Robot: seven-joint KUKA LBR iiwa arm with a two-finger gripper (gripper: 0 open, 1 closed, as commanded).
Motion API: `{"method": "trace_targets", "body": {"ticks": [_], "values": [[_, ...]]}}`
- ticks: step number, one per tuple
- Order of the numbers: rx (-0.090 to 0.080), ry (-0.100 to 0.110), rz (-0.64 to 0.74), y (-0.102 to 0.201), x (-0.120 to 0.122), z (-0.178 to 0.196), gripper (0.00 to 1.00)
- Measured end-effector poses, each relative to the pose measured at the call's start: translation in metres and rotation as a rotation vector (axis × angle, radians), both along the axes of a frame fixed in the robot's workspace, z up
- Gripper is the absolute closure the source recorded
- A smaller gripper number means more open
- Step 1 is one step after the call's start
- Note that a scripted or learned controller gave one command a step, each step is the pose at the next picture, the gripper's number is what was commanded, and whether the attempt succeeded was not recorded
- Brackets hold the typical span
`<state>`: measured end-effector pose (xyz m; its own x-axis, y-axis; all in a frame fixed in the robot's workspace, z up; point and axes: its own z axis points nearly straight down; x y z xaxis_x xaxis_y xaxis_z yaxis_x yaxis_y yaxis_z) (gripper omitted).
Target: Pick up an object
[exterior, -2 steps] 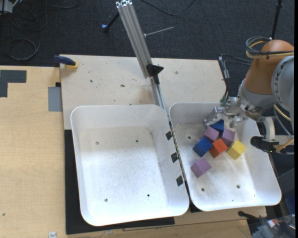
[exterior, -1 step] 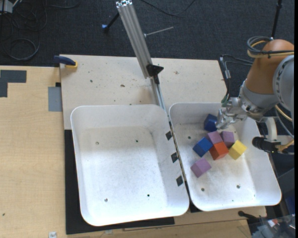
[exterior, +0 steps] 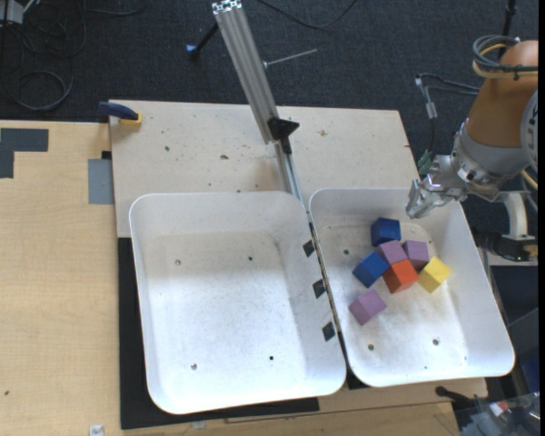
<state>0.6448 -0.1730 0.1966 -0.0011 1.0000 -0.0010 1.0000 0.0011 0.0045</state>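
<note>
Two shallow white bins sit side by side on my bench, and I take them largest first: the left bin point(exterior: 218, 334) lies well away from the gripper point(exterior: 419, 203), while the right bin point(exterior: 477, 334) is directly under it and holds all the blocks. My grey arm point(exterior: 501, 125) with its orange band hangs over that bin's far rim. I cannot tell how far the gripper is spread at this angle, and I see nothing held in it.

Just below and a little left of the gripper is a dark blue cube point(exterior: 386, 232), the nearest candidate. Further below is a tight cluster: a second blue cube point(exterior: 371, 268), a pink-purple cube point(exterior: 392, 251), an orange-red cube point(exterior: 401, 275), a mauve cube point(exterior: 417, 252) and a yellow cube point(exterior: 434, 274), most of them touching. Lowest and furthest from the gripper, a purple cube point(exterior: 367, 306) sits a little apart from the rest.

My judgement: the approach is only starting. I would go for the dark blue cube or the lone purple one, since each has free sides. Descend straight, keep clear of the bin wall, and line the grip across two flat faces, not a corner; a grab into the cluster would likely just shove neighbours aside.
</note>
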Motion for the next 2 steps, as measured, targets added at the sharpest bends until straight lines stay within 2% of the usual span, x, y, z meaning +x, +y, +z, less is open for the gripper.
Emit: {"method": "trace_targets", "body": {"ticks": [1,2], "values": [[0.000,0.000,0.000,-0.001,0.001,0.054,1.00],[0.004,0.007,0.003,0.056,0.005,0.041,1.00]]}}
